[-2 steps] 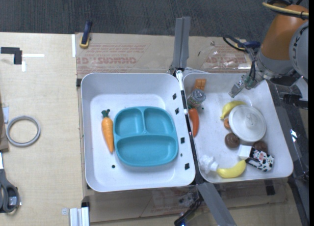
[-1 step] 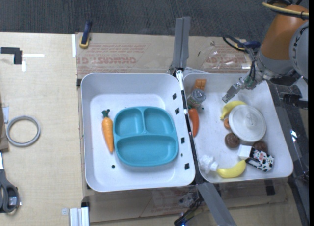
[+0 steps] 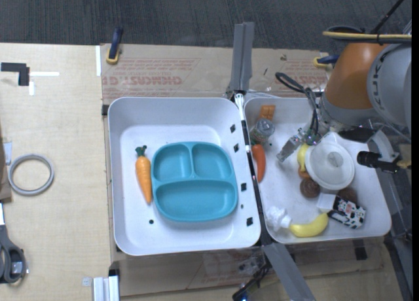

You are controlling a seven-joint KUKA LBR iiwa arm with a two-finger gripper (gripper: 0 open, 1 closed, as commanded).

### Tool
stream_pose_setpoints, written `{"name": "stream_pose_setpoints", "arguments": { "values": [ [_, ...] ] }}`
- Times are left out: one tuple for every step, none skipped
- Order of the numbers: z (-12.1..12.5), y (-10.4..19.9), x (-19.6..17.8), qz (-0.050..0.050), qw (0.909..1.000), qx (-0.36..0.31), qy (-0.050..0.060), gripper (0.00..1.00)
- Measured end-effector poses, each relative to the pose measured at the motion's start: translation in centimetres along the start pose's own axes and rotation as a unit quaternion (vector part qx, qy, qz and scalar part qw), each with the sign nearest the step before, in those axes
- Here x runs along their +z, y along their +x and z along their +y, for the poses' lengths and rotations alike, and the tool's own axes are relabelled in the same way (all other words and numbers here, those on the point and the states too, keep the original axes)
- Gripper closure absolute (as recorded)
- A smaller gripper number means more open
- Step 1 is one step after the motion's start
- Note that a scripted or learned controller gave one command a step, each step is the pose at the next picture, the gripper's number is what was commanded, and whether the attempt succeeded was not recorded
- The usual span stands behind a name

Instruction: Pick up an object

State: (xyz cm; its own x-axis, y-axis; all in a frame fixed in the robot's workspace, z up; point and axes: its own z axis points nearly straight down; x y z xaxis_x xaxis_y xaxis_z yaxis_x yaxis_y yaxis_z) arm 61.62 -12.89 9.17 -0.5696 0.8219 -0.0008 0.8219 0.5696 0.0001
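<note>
My gripper point(image 3: 298, 145) hangs low over the upper middle of the right bin point(image 3: 373, 228), below the grey arm with its orange band point(image 3: 350, 74). A small yellow object point(image 3: 302, 156) lies right beside the gripper's tip, touching or nearly so. A white round container point(image 3: 331, 164) sits just to the right of it. Several more objects lie in this bin: a banana point(image 3: 309, 226), a cow-patterned item point(image 3: 347, 212), a brown ball point(image 3: 309, 187), an orange-red vegetable point(image 3: 259, 161) and a small bottle point(image 3: 263, 128).
The left bin point(image 3: 124, 162) holds a blue divided plate point(image 3: 194, 180) and a toy carrot point(image 3: 143, 171). A white crumpled piece point(image 3: 277, 216) lies by the banana. A grey tape ring point(image 3: 29, 174) and scissors point(image 3: 12, 262) rest on the bench at left.
</note>
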Motion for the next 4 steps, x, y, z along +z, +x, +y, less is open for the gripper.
{"name": "stream_pose_setpoints", "arguments": {
  "values": [
    [0.1, -0.1, -1.0, -0.001, 1.0000, -0.001, 0.000, 1.00],
    [6.7, 2.9, -10.1, -0.001, 0.9985, 0.054, -0.001, 1.00],
    [0.8, 1.5, -6.6, 0.000, 0.9982, -0.060, 0.001, 1.00],
    [-5.5, 7.2, -3.0, 0.001, 0.9919, -0.127, 0.000, 1.00]
  ]
}}
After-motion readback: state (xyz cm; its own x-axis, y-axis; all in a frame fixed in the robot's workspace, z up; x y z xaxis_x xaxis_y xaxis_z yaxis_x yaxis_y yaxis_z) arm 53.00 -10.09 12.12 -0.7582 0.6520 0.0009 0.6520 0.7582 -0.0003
